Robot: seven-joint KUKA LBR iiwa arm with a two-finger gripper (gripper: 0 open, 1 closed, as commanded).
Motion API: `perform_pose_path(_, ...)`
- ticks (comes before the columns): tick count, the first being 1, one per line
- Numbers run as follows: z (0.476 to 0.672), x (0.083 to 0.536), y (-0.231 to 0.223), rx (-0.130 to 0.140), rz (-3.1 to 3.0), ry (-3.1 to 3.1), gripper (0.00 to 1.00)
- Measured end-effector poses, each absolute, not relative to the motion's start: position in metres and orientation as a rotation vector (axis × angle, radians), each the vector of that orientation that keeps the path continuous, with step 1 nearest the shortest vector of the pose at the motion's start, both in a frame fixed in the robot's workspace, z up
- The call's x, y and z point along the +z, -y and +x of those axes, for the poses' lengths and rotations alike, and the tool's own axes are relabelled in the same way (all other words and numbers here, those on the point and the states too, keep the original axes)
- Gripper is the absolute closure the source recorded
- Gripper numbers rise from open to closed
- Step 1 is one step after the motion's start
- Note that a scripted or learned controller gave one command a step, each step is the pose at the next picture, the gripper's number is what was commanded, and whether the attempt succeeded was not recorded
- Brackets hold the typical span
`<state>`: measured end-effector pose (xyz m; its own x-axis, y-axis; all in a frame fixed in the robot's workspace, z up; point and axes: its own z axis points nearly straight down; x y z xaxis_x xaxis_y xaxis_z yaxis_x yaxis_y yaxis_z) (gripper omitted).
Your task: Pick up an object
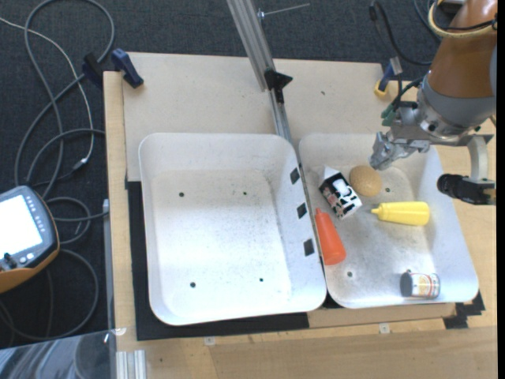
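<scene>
The right bin (454, 255) holds several objects. A tan round object (365, 181) lies near its back, next to a black-and-white carton (340, 194). A yellow bottle (402, 212) lies on its side to the right of them. An orange carrot-like piece (331, 236) rests along the bin's left wall. A small can (420, 284) lies near the front right corner. My gripper (382, 156) hangs just above and to the right of the tan object, at the bin's back edge, with nothing seen between its fingers.
The left bin (158, 164) sits beside the right one, with a metal rail (251, 42) running down between them. Blue clamps (126, 68) sit at the bench's back corners. Cables and a pendant (24, 235) lie on the floor at left.
</scene>
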<state>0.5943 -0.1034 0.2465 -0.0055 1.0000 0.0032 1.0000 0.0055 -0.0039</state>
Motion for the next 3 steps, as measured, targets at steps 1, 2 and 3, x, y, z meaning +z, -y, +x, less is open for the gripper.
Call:
perform_pose_path(1, 0.582, 0.255, 0.047, -0.002, -2.210, 2.226, 1.00)
perform_pose_path(2, 0.573, 0.243, -0.001, 0.001, -2.211, 2.225, 1.00)
perform_pose_path(3, 0.560, 0.250, -0.057, 0.000, -2.209, 2.227, 1.00)
